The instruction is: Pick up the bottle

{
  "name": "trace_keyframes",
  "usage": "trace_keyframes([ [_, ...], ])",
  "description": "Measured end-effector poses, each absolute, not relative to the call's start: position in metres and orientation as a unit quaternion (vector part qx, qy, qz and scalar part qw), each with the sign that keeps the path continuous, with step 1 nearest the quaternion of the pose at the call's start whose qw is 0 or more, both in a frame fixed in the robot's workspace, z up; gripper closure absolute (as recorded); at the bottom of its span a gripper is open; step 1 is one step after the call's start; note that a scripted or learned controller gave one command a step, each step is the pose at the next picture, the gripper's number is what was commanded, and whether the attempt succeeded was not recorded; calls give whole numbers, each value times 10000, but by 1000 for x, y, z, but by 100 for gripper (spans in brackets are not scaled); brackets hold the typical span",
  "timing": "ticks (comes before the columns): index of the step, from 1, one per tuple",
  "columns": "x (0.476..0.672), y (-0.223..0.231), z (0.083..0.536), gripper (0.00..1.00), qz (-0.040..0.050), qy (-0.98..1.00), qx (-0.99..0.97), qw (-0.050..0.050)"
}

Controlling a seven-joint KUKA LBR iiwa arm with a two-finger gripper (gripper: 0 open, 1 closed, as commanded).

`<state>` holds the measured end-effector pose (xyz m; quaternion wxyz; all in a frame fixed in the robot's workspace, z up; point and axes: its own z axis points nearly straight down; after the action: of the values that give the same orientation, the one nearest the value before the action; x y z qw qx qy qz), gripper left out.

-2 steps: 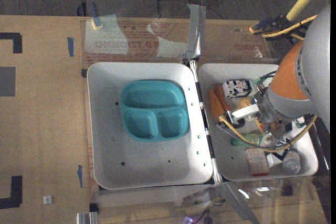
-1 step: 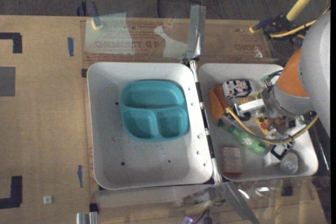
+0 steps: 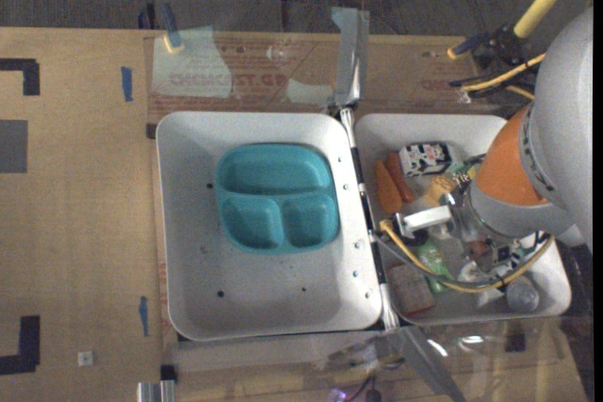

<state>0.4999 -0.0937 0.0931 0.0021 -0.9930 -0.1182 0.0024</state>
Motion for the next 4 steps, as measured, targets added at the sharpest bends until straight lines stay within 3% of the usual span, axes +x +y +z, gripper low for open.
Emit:
trace_keyframes([
  [1, 500, -94, 102, 100, 34, -1176, -9931, 25],
  [2, 480, -94, 267, 100, 17, -1022, -9948, 6],
  [3, 480, -94, 267, 0, 19, -1025, -9947, 8],
  [4, 498, -28, 183, 0, 29, -1022, -9948, 16],
])
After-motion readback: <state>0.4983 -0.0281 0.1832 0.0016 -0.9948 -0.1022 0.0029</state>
